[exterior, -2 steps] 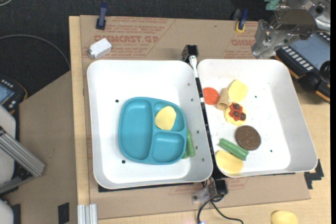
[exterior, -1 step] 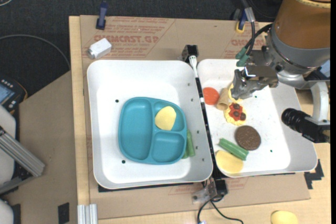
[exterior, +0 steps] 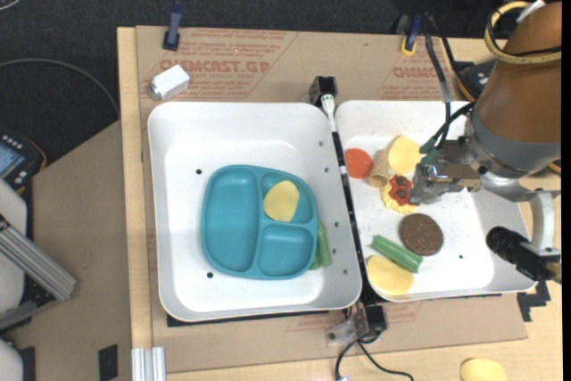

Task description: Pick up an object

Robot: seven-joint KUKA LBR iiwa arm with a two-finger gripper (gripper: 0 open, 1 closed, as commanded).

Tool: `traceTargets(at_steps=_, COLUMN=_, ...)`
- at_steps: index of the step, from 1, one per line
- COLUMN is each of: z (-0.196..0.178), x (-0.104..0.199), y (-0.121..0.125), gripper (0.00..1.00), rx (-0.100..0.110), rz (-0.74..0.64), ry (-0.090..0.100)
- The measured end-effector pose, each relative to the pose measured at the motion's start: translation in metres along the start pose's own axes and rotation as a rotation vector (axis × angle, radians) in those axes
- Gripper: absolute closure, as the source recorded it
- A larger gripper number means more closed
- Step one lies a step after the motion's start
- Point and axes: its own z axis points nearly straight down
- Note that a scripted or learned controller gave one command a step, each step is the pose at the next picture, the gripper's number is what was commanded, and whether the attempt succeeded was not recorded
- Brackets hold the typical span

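Note:
My gripper (exterior: 421, 181) hangs low over the middle of the right bin (exterior: 473, 277), reaching in from the right. Just to its left, touching or nearly touching it, lies a small red and yellow toy (exterior: 398, 191). A pale yellow piece (exterior: 403, 153) sits just above that toy, and an orange-red round piece (exterior: 358, 162) lies further left. Below the gripper rest a brown round cookie (exterior: 420, 234), a green stick (exterior: 396, 252) and a yellow disc (exterior: 390, 276). I cannot make out anything between the gripper's tips.
The left bin (exterior: 178, 147) holds a teal divided plate (exterior: 234, 223) with a yellow piece (exterior: 282, 201) in one compartment and a green item (exterior: 322, 245) against its right edge. A black divider rail (exterior: 339, 165) separates the bins.

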Motion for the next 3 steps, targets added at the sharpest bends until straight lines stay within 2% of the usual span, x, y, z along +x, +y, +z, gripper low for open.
traceTargets(at_steps=1, z=-0.144, x=0.014, y=0.001, gripper=1.0, rx=-0.032, rz=-0.012, ry=0.001)
traceTargets(at_steps=2, z=-0.268, x=0.041, y=0.01, gripper=1.0, rx=-0.031, rz=-0.013, ry=0.002)
traceTargets(at_steps=3, z=-0.13, x=0.077, y=-0.002, gripper=1.0, rx=0.003, rz=-0.013, ry=0.001)
